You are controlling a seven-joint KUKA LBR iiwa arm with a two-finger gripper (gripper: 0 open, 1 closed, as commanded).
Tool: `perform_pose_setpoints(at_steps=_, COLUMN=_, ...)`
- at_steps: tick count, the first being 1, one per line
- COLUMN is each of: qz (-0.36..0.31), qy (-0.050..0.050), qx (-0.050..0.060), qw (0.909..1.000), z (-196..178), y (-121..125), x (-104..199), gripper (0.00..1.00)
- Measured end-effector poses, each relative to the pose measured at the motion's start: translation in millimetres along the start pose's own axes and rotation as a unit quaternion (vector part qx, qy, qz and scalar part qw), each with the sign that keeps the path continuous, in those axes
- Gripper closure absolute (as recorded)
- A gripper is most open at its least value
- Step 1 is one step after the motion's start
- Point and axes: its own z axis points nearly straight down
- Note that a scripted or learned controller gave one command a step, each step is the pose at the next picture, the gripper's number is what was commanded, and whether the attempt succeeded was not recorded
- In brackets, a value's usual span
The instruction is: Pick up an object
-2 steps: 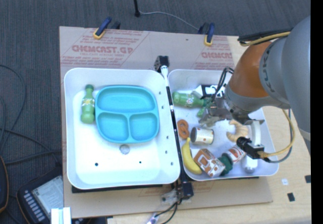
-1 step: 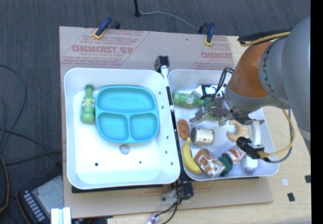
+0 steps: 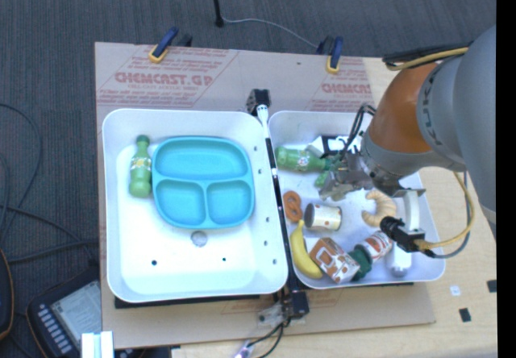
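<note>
One arm: grey with an orange band, entering from the right of the frame, wrist bent down over the right-hand shallow white bin (image 3: pixel 431 268).
End effector (image 3: pixel 337 183): low over the upper middle of the right bin, among the clutter; opening cannot be told from this angle, and nothing seen held.
Nearest candidate: green plastic bottle with a pale label (image 3: pixel 299 158), lying on its side just left of and slightly above the end effector, close beside it.
Bottle's long axis: roughly left to right across the frame, cap end toward the end effector.
Next nearest: small tan cylindrical can with a white end (image 3: pixel 324 218), just below the end effector, also on its side.
Further off: yellow banana (image 3: pixel 301 251), curved along the lower left wall of the right bin; red and white can (image 3: pixel 372 249) at lower right.
Left bin (image 3: pixel 173 280): light blue divided plastic tray (image 3: pixel 201 181) and a second green bottle (image 3: pixel 140 167), well apart from the end effector.
Judgement: short shift toward the frame's left likely enough for the near green bottle; grasp best made across its short width.
</note>
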Motion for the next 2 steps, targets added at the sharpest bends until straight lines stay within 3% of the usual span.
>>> perform_pose_setpoints(at_steps=1, qz=0.000, qy=0.000, qx=0.000, qw=1.0000, z=0.1, y=0.0, x=0.1, gripper=0.00)
perform_pose_setpoints(at_steps=2, qz=0.000, qy=-0.001, qx=-0.002, qw=1.0000, z=28.6, y=-69.9, x=6.8, gripper=0.00)
